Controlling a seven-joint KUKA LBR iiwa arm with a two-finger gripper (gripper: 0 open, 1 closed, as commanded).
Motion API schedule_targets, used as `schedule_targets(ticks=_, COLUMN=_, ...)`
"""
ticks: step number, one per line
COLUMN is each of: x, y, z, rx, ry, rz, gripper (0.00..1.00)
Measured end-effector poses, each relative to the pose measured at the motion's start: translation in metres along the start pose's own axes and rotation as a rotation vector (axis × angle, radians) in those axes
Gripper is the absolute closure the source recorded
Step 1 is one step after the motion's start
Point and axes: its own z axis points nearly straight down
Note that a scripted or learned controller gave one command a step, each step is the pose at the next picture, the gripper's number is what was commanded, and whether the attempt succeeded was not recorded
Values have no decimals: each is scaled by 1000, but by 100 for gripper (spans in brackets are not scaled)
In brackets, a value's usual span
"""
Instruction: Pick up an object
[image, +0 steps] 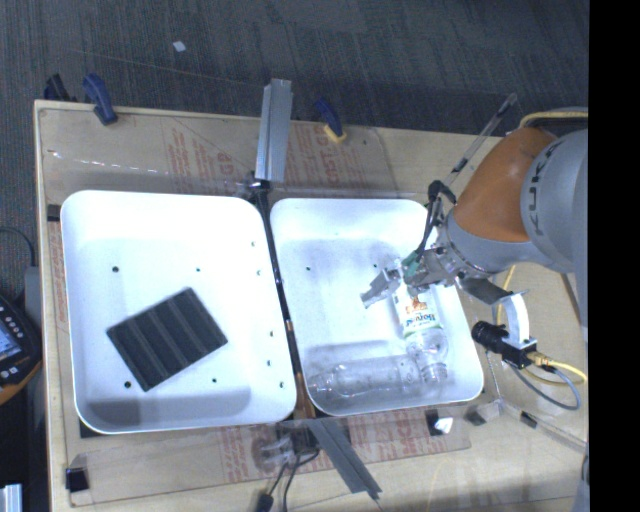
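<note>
- We see two white bins side by side on a wooden bench (400, 140).
- The left bin (90, 225) holds one dark ridged pad (167, 337). It lies flat and turned at a slant, near the front of that bin.
- The right bin (330, 225) holds two clear plastic bottles.
- One is a small bottle with a white label (420, 322). It lies near the right wall of the bin, and its clear end points to the front.
- The other is a big clear bottle (372, 378). It lies on its side along the front wall of the bin.
- The two bottles look like they touch at the front right corner.
- The grey arm (540, 200) with the orange band comes in from the right.
- The gripper (385, 285) hangs over the right bin, just by the top end of the small bottle.
- We cannot tell if its fingers are spread or pressed together, since they look small and blurry.
- We see nothing clearly held between them.
- Blue clamps (100, 100) sit on the back edge of the bench.
- A grey metal bar (272, 130) stands at the back, between the two bins.
</note>
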Motion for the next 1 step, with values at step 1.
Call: schedule_targets(ticks=1, x=0, y=0, z=0, rx=0, ry=0, rz=0, gripper=0)
